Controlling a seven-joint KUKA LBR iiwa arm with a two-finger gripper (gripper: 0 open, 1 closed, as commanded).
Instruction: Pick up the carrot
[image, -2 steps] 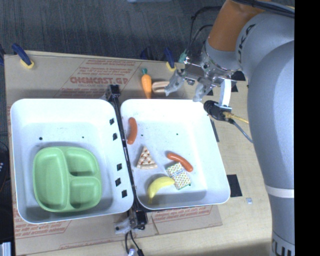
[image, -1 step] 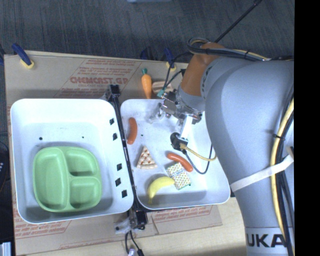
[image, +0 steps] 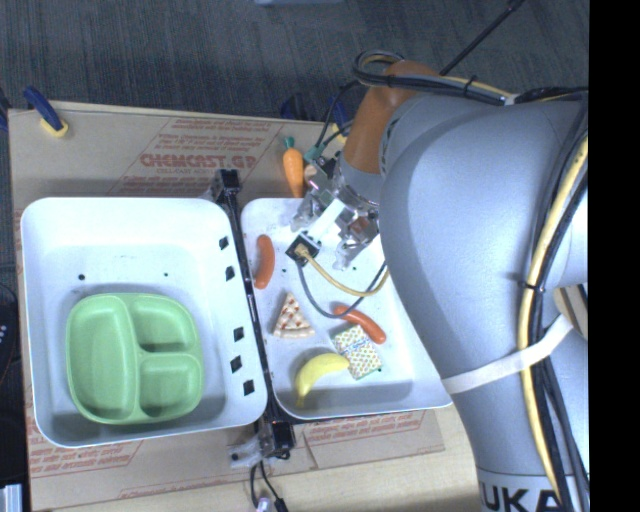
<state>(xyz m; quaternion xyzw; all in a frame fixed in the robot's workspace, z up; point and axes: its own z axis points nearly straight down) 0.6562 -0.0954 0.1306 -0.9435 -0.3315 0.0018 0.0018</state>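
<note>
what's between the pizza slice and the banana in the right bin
In the camera view, nothing: bare white bin floor separates the pizza slice from the banana just below it.

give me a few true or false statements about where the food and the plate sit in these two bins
1. The green divided plate lies in the left bin. True.
2. The carrot lies on the green plate. False: it is at the far rim of the right bin, beside the gripper.
3. The banana lies in the right bin. True.
4. The pizza slice is in the left bin. False: it lies in the right bin, between the two sausages.
5. The arm reaches over the left bin. False: it hangs over the right bin.
</note>
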